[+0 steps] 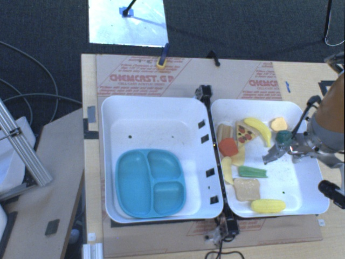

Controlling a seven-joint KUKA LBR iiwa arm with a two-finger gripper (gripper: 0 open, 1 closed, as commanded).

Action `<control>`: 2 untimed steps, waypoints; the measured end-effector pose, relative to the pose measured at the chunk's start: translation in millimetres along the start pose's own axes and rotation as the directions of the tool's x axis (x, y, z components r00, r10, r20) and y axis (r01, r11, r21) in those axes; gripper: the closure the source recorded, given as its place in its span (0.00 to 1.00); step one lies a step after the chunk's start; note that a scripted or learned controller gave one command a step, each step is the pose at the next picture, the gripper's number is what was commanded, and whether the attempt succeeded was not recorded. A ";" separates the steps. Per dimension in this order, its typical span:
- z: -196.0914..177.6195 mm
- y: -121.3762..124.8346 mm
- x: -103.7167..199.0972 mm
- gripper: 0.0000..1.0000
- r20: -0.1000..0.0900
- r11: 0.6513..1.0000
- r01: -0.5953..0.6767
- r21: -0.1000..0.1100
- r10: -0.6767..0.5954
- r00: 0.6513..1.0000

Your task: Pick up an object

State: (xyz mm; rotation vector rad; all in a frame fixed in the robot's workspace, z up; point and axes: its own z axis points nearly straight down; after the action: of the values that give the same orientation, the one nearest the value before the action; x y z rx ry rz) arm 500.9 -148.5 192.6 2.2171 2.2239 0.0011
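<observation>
- Here, reaching in from the right edge of the frame as a grey arm [328, 124], and hanging the gripper [268, 157] low over the middle of the right bin [299, 185], because all loose pieces are lying there.
- Pointing down and to the left, toward the green piece [252, 171], which is lying flat just beside the tip, slightly lower in the frame.
- Not showing clearly whether released or clenched: cannot tell from this slanted view. Not seeing anything carried by the gripper.
- Lying crowded in the left half of the right bin: a banana [259, 129] and a pizza slice [245, 134] in the upper part, a red tomato [228, 147] near the divider, a toast piece [247, 189] and a yellow corn-like piece [268, 205] near the lower rim.
- Sitting close above the gripper, a small teal thing [283, 136]; not possible to tell if toy or part of the tool.
- Resting in the left bin [156, 125], a blue divided tray [151, 182], well apart from the gripper.
- Judging the step: approaching a pick, nothing lifted yet. Probably aiming at the green piece, being the nearest and standing free, so leaving room for a grasp.
- Risking a miss, the piece being thin and flat on the floor.
</observation>
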 end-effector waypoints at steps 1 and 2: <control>109.6 -12.3 47.7 0.00 0.001 1.000 0.001 -0.004 -0.001 1.000; 2.3 -11.3 91.9 0.00 -0.002 1.000 0.007 -0.010 -0.007 1.000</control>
State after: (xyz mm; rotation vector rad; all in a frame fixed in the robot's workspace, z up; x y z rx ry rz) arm 489.3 -56.6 190.2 2.2051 2.2273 0.0143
